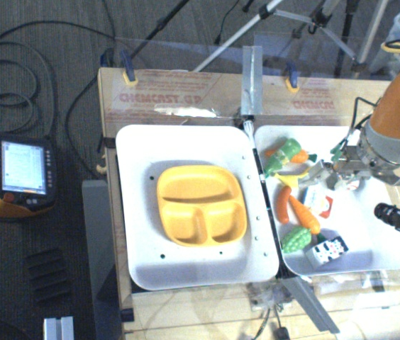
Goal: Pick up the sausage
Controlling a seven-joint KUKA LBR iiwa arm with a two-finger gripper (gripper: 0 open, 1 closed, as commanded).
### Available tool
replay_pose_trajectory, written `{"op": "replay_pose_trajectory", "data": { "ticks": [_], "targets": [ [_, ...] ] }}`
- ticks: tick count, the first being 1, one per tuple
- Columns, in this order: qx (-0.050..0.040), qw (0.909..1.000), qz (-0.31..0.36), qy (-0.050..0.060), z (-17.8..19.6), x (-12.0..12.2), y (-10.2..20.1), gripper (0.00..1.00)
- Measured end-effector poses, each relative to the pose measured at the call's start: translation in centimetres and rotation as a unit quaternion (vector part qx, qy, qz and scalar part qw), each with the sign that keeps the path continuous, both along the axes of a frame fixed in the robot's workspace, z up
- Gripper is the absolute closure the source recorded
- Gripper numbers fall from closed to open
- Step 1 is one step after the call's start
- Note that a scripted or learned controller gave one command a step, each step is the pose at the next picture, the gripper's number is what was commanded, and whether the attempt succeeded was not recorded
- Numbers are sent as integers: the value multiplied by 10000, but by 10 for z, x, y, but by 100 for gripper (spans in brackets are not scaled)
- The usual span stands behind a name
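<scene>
Nearest the camera, at the front of the right bin [370,261], lies one small black-and-white block [326,249], and just beside it one green bumpy toy vegetable [296,239]. Behind these sits one carrot [305,214], orange and slanted, and right against its left side the sausage [283,203], a single short red-orange link standing roughly along the bin's left wall. One small red-and-white piece [323,204] lies just right of the carrot. Further back, one yellow piece [289,180], then one green-and-orange toy cluster [285,154] near the rear left corner. The left bin [132,211] holds one yellow divided plate [201,204], three compartments. Two bins in all on the desk [179,94]. The claw [342,172] hangs over the middle of the right bin, well right of the sausage and not over it; cannot tell from this angle whether it is apart or together, and nothing is seen gripped. Risk, as judged: sausage and carrot touch and look alike in colour, so a descent slightly to the right would likely take the carrot or wedge between both. The bin wall close on the left may block a finger.
</scene>
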State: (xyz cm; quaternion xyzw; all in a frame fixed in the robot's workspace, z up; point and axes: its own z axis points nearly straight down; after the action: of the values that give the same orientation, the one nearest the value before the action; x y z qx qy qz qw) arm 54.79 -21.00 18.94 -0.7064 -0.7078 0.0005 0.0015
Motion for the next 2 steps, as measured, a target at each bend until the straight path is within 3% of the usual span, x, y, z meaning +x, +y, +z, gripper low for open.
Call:
{"op": "replay_pose_trajectory", "data": {
  "ticks": [1,2],
  "targets": [
    [-64,9990,422,-133,-83,20,25,0],
    [-226,9926,1177,-193,-85,24,47,0]
  ]
}}
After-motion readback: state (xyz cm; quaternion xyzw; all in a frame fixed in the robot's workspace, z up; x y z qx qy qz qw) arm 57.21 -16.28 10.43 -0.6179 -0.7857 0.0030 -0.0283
